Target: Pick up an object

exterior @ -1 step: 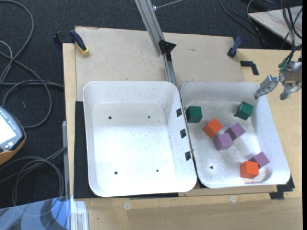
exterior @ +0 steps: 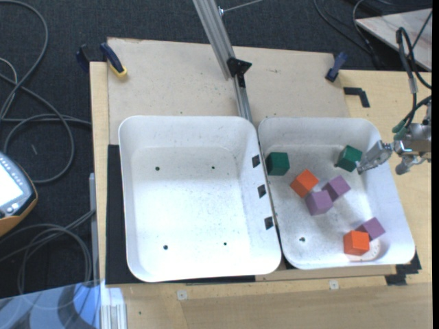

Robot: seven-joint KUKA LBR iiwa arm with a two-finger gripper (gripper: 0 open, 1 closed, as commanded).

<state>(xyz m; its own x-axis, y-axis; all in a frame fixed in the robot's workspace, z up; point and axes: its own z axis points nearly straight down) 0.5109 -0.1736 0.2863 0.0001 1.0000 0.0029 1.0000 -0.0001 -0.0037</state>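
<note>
Our hand, grip state unclear to us, nears the green cube, seemingly lining up a pick.

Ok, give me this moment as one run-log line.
stage: approach | gripper: over right bin, beside green block | held: nothing visible | left bin: no blocks | right bin: green, orange, purple blocks

You're looking at two bins in smooth white plastic with dark speckles, matt coloured blocks, a raw wood bench, and a brushed metal rail up top.
</note>
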